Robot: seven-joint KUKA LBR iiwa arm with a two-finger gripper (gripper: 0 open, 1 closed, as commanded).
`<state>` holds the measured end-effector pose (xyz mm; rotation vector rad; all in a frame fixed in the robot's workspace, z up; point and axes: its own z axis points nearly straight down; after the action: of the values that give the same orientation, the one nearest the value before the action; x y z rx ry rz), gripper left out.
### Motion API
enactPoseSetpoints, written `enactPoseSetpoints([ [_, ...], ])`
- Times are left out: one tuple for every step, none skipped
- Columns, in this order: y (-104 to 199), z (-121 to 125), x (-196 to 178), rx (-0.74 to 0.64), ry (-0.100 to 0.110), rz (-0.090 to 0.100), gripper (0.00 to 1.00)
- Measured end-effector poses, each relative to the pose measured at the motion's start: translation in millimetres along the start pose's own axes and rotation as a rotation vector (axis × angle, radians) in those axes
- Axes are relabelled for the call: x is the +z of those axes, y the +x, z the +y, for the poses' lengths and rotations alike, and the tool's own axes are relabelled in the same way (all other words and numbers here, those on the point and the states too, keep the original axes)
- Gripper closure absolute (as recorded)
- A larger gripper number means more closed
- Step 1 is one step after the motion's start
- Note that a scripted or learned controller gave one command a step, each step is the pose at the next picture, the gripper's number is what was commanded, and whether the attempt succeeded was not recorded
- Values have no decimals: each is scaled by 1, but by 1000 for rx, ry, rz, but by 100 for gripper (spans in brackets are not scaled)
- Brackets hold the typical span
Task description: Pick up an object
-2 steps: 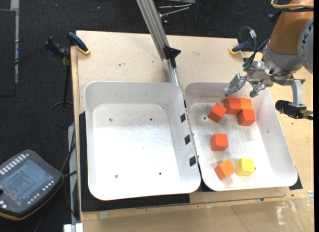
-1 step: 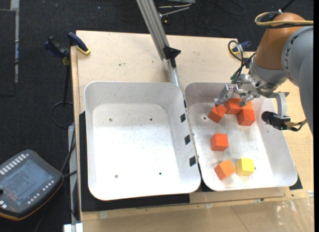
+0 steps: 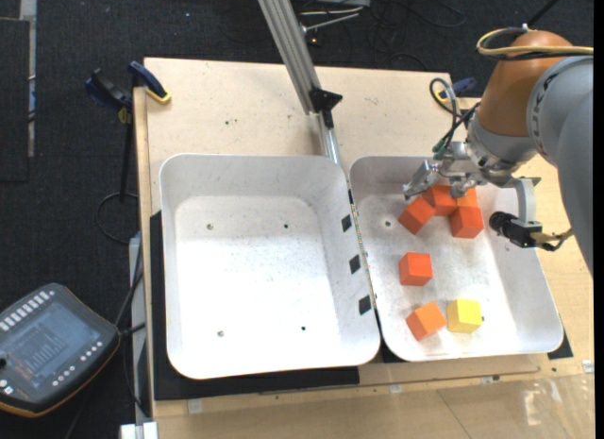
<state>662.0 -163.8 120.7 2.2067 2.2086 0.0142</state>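
Matt orange blocks (image 3: 440,209) in glossy plastic bin (image 3: 528,310).

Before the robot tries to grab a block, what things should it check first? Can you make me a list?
1. Hand is above the orange blocks at the far end of the right bin: ok.
2. A block is between its fingers: cannot tell.
3. The far blocks are apart enough to take one: not ok, they touch.
4. The yellow block is out of the way: ok.
5. The blocks sit inside the bin: ok.
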Motion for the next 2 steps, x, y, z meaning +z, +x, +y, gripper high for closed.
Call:
enactPoseSetpoints([
  [0, 1, -9, -2, -3, -2, 100],
  [0, -3, -72, -1, 13, 5, 100],
])
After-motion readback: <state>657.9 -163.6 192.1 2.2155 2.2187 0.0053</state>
